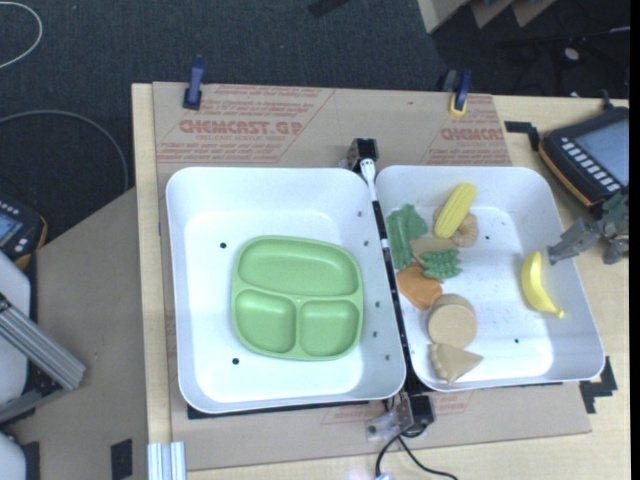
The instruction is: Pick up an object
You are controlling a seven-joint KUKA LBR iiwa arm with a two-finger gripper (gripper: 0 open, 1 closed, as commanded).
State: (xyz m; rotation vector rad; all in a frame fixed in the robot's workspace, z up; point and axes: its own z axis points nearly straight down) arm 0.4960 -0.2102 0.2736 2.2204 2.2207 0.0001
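We note the green divided plate (297, 297) in the left bin (190, 268). The right bin (520, 193) holds the corn cob (456, 209) and the banana (538, 285) near its right wall. The gripper (575, 240) sits at that wall, approach step underway. We cannot tell its finger state. Next, centre over the banana; the wall limits clearance.

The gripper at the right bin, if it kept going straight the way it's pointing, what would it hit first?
Probably the banana: the gripper points leftward into the right bin, just above it. Its height is unclear, so it might pass over.
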